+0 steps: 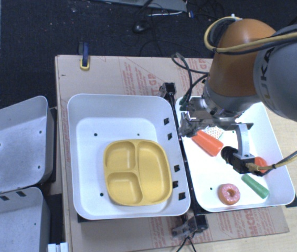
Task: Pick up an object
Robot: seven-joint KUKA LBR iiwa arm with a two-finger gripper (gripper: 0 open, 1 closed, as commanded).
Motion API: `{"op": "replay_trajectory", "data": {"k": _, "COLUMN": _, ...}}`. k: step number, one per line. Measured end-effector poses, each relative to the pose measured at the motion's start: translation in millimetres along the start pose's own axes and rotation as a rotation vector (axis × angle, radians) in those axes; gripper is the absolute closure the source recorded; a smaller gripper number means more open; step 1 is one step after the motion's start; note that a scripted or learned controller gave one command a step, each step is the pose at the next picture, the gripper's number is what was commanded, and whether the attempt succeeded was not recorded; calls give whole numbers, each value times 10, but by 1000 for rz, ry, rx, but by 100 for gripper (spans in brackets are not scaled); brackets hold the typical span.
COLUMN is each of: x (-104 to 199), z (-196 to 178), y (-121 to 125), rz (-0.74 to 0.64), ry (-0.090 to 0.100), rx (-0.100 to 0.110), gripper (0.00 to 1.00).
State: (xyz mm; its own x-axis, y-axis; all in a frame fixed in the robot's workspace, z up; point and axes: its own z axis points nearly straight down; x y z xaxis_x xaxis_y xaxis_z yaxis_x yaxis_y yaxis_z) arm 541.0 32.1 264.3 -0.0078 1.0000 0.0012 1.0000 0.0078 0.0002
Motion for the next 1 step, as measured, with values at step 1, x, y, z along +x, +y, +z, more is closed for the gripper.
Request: {"op": "replay_trajectory", "data": {"k": 1, "x": 501, "z": 164, "y": 49, "rz": 0, "ry": 0, "rx": 2, "gripper": 100}}
